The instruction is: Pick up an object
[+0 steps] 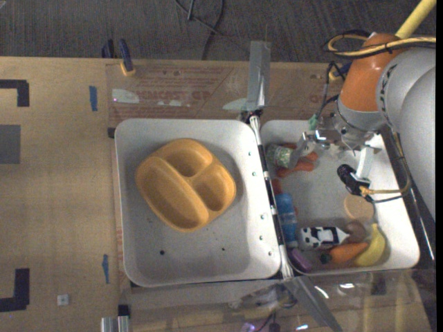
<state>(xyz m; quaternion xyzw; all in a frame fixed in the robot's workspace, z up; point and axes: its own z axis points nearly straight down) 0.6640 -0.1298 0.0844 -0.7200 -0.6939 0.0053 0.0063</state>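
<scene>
You have two shallow white plastic bins (131,206), one yellow three-compartment plastic plate (185,182), one yellow banana (372,247), one orange carrot (348,252), one blue bottle (286,216), and one black-and-white cow toy (322,236).

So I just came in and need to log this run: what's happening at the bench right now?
A grey arm with an orange band reaches in from the right over the right bin, its pincer low near the bin's far left corner, by a green item. That bin also holds a blue bottle, a black-and-white cow toy, a carrot and a banana. The left bin holds a yellow divided plate. Whether anything is grasped can't be told.
</scene>
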